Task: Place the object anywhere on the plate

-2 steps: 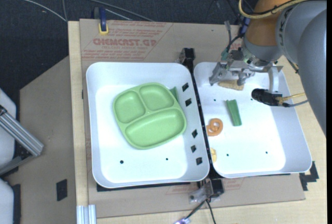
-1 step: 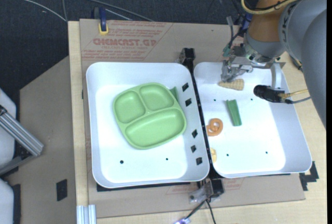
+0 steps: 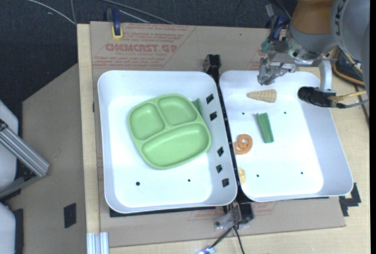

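A green three-compartment plate [image 3: 169,130] lies in the left bin [image 3: 117,100] with nothing on it. In the right bin [image 3: 317,159] lie a tan cone [image 3: 262,95] near the back, a green bar [image 3: 264,127] in the middle and an orange ring [image 3: 243,143] by the left wall. My gripper [image 3: 267,76] hangs over the right bin's back edge, just above and behind the cone. Nothing is visible between its fingers.
A small yellow piece [image 3: 241,175] lies near the right bin's front left corner. Black clips [image 3: 218,141] line the divider between the bins. The bench is a cardboard-coloured board [image 3: 147,41] with a dark floor and cables behind it.
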`<state>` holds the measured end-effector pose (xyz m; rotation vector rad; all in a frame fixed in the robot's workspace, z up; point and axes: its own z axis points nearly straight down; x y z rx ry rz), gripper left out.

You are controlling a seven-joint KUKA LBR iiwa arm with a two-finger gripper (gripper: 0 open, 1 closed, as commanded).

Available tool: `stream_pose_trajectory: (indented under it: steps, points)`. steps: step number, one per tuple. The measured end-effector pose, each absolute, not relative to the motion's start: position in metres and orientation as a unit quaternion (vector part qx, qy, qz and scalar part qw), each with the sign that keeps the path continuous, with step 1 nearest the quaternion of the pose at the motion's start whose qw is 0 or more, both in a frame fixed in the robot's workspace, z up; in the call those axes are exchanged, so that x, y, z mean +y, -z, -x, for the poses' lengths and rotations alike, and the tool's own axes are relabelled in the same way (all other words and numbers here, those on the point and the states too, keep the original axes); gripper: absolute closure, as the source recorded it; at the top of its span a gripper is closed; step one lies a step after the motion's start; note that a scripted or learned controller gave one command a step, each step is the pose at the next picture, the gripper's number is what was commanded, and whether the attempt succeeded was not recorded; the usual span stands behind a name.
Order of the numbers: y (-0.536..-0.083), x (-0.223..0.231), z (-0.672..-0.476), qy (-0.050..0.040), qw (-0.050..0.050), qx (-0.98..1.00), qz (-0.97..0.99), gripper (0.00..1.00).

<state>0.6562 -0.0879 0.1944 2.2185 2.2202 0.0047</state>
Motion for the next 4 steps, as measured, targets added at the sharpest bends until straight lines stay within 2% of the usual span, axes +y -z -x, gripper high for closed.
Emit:
stream_pose_trajectory:
  steps: [2, 4]
  points:
    - [-0.285, -0.087, -0.653, -0.0024, 0.003, 0.707, -0.707, 1.0]
    - [-0.272, 0.01, -0.642, 0.0001, -0.002, 0.709, -0.705, 1.0]
